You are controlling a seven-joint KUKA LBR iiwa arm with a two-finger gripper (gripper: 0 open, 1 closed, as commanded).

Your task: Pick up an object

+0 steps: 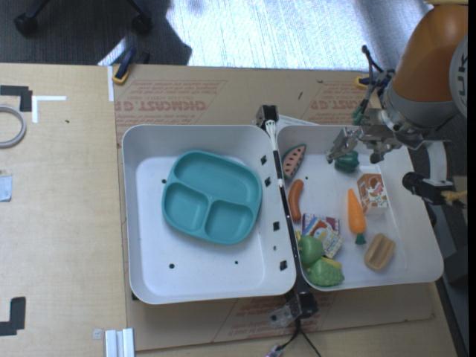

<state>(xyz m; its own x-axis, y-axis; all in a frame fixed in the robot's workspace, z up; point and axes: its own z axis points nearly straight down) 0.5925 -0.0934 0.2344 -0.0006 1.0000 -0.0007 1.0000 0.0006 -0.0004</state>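
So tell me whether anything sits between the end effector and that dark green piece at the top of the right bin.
Nothing visible does. The end effector hangs right over the dark green piece near the back of the right bin. The nearest neighbours, the carton and the carrot, lie apart toward the front.

The worktop (pixel 59 222) has a light wooden surface. A big sheet of brown cardboard (pixel 193 95) with red printing lies flat on it and covers the middle and right part. On the cardboard, two shallow white bins stand side by side, touching along one edge: the left bin (pixel 141 222) and the right bin (pixel 416 270). On the bare wood at the left there are black marks (pixel 15 95), a strip of white tape (pixel 48 100) and a grey ring (pixel 11 129) at the edge. Near the cardboard's far left corner lies a small yellow and blue thing (pixel 123 67).
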